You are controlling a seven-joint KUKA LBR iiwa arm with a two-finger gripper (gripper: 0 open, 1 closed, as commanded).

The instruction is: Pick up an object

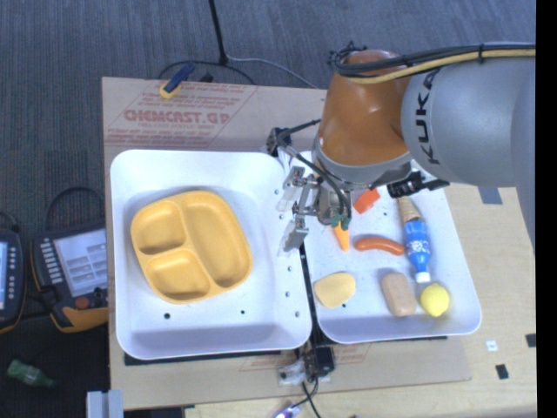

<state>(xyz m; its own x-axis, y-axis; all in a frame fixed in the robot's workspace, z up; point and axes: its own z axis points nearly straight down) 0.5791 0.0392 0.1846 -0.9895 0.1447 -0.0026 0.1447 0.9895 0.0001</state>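
My gripper (306, 209) hangs below the orange wrist band, over the seam between the two bins at the right bin's left edge. A small orange carrot (342, 235) lies just to its right, close to the gripper body. Further right are a red sausage (379, 246), an orange-red piece (366, 199) partly under the arm, and a bottle with a blue label (416, 238). Along the front of the right bin lie a pale yellow flat item (334, 289), a tan roll (399, 293) and a lemon (434, 300).
A yellow divided plate (190, 244) sits in the left bin (139, 168). The arm covers the back of the right bin (461, 320). Cardboard lies behind the bins, and a pendant and cables sit on the floor at the left.
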